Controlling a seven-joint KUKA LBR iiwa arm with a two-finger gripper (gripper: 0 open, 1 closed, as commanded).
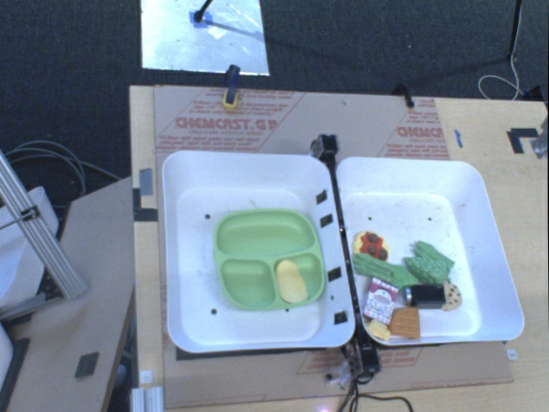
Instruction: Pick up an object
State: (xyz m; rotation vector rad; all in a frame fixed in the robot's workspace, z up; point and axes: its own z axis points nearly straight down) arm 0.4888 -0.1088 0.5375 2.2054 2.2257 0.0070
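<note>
The left bin (189,230) holds a green divided plate (266,249) with a yellow oval piece (292,281) in its lower right compartment. Toy foods cluster at the near left of the right bin (480,230): a red and yellow piece (371,245), a long green piece (384,269), a leafy green piece (431,262), a small printed carton (381,300), a black block (425,295), a brown cookie (451,296) and a tan cracker (405,322).
A shiny metal sheet (204,24) lies on the dark floor beyond the bench. A yellow and blue clamp (231,88) sits at the bench's far edge. A metal frame leg (39,230) slants at the left. Cables trail at the upper right.
</note>
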